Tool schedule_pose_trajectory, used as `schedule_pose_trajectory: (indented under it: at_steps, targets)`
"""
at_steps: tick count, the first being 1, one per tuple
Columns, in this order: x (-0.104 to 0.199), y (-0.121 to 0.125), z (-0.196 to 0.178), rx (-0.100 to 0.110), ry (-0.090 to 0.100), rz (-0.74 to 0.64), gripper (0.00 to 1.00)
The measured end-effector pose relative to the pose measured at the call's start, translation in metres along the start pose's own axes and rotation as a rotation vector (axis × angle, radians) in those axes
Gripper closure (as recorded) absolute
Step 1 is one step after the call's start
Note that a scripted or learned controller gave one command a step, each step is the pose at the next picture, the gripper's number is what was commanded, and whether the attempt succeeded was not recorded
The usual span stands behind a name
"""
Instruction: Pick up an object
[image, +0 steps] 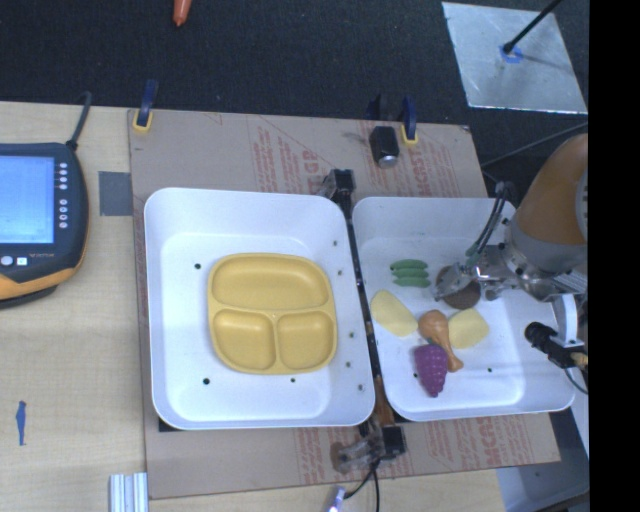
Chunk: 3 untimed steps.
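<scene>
The right white bin holds several toy foods: a green pea pod, a pale yellow piece, a tan chicken drumstick, another yellow piece and a purple grape bunch. My gripper reaches in from the right and hangs low over the bin, just above the drumstick and the right yellow piece. A dark brownish shape sits at its tip. The arm's orange band shows at the right edge.
The left white bin bears a yellow three-compartment plate. A teach pendant lies on the bench at far left. Clamps and black fittings sit between and behind the bins.
</scene>
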<state>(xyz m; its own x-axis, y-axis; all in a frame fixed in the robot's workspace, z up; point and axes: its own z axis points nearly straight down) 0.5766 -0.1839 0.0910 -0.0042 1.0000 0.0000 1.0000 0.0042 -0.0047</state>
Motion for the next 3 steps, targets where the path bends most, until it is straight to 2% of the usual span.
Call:
schedule_pose_trajectory:
  at_steps: [1, 2, 3]
  targets:
    - [-0.001, 0.002, -0.013, -0.004, -0.001, -0.002, 1.0]
    - [-0.001, 0.002, -0.013, -0.004, -0.001, -0.002, 0.0]
    - [-0.028, 0.021, -0.001, -0.003, 0.0, 0.003, 0.0]
